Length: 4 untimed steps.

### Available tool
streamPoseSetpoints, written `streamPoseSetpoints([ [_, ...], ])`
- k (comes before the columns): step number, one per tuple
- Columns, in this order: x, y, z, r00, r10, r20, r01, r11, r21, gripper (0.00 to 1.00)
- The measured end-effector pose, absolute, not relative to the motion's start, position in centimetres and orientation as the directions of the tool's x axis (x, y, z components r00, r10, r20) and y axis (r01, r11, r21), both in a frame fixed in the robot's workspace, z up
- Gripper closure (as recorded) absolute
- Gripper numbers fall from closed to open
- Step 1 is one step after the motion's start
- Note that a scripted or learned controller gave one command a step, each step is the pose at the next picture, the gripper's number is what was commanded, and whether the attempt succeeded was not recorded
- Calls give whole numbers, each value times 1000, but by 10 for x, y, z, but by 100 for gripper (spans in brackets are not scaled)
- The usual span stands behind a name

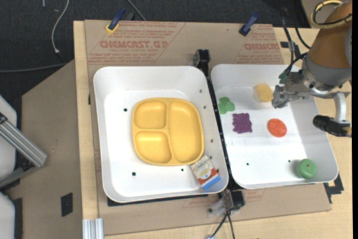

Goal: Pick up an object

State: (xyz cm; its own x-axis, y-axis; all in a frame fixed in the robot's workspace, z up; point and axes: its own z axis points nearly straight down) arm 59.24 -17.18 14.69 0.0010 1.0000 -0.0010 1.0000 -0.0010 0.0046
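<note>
glossy yellow plastic plate (168, 131) in smooth white bin (112, 120) on matt cardboard (168, 36).

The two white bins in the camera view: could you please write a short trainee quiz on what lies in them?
1. True or false: the yellow plate lies in the left bin.
2. Which piece lies nearest the hand? A) the yellow piece B) the green ball C) the small carton
3. Fill in: the purple piece lies in the ___ bin.

Key: 1 true; 2 A; 3 right.
</note>
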Motion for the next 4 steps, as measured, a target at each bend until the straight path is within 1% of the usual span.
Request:
streamPoseSetpoints([
  [1,599,-169,210,-2,1000,-2,1000,2,7,100],
  [2,600,-168,264,-2,1000,-2,1000,2,7,100],
  [3,588,-124,250,-3,1000,2,1000,3,-3,100],
  [4,580,-68,237,-6,1000,3,1000,6,-4,100],
])
